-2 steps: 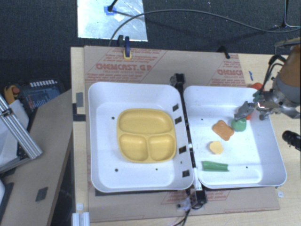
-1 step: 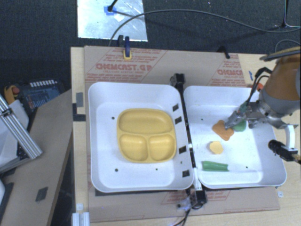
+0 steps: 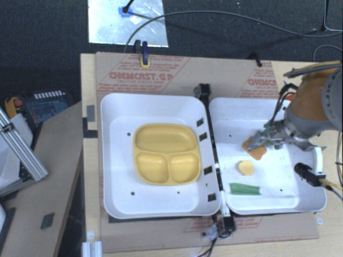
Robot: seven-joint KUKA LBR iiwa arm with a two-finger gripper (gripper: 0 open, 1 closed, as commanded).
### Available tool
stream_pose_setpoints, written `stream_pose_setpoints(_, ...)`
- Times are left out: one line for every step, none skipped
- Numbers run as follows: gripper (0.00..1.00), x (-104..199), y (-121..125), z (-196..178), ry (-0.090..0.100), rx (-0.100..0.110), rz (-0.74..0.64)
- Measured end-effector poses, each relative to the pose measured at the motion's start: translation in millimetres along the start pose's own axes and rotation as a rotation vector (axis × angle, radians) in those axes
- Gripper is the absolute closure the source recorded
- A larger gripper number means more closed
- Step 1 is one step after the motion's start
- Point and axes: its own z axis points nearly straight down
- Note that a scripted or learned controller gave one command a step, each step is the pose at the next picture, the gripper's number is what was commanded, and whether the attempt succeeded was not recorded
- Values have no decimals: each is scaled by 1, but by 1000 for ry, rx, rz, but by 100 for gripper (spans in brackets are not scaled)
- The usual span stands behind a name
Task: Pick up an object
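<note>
Orange and small, the food piece lies in the right bin, just above the yellow piece. My gripper sits right over it, touching; how wide it stands I cannot tell. The green strip lies below the yellow piece.

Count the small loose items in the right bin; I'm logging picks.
3: an orange chunk at the gripper, a yellow round piece mid-bin, a green strip near the front. The arm may hide more.
</note>
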Motion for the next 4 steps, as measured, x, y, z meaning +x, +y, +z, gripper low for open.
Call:
stream_pose_setpoints(100, -1, 1, -13, -2, -5, 0)
stream_pose_setpoints(100, -4, 5, -77, -3, -8, 1)
stream_pose_setpoints(100, -3, 12, -140, -3, -9, 0)
stream_pose_setpoints(100, -3, 13, -195, -3, -8, -1)
